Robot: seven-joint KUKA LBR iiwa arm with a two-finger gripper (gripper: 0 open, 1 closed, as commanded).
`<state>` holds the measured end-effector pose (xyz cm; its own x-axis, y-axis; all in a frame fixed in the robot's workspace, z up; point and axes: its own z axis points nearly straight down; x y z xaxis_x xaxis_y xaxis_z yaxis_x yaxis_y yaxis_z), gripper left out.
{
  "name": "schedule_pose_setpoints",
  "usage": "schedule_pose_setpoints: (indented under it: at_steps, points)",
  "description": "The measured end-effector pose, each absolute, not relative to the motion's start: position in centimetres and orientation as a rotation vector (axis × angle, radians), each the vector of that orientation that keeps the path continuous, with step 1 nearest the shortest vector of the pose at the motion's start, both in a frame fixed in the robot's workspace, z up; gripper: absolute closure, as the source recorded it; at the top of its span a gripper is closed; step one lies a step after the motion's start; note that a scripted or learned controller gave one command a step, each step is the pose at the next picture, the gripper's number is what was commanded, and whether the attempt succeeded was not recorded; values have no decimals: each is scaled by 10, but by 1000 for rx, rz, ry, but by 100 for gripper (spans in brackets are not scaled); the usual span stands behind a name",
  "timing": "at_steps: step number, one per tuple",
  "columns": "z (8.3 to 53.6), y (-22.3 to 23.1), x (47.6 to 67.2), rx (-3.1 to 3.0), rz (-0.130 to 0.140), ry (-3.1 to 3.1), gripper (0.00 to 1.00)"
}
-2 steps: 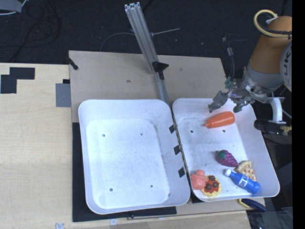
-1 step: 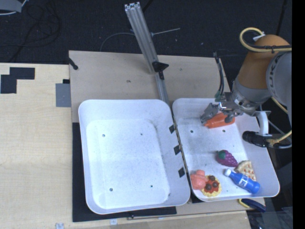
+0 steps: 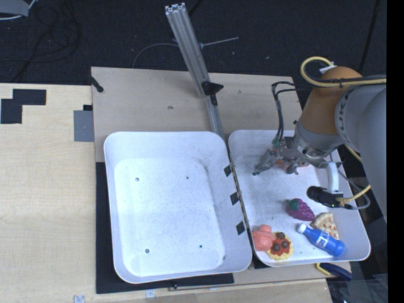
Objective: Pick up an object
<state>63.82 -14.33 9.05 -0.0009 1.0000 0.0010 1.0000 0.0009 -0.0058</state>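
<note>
My gripper (image 3: 276, 168) hangs over the upper part of the right bin (image 3: 249, 144), open, with nothing between its fingers. The objects lie lower in that bin, apart from the gripper. A purple bunch of grapes (image 3: 300, 209) sits below and to the right of it. A tan waffle-like wedge (image 3: 326, 223) lies near the right rim. A blue bottle (image 3: 322, 239) lies on its side at the lower right. A red-pink piece (image 3: 262, 237) and a small fruit tart (image 3: 280, 247) rest near the front rim.
The left bin (image 3: 126, 150) stands beside the right one, joined by black clips (image 3: 235, 197). A slanted aluminium bar (image 3: 192, 55) rises behind the bins. Cables and a black connector (image 3: 325, 196) hang from the arm over the right bin's right side.
</note>
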Motion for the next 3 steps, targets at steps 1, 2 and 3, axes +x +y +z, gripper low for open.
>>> schedule_pose_setpoints:
  at_steps: [1,2,3]
  points:
    - [104,-144,640,-2222,0,-2221,100]
    - [148,-146,634,-2225,-3,-2222,100]
    - [210,-152,635,-2225,-4,-2223,100]
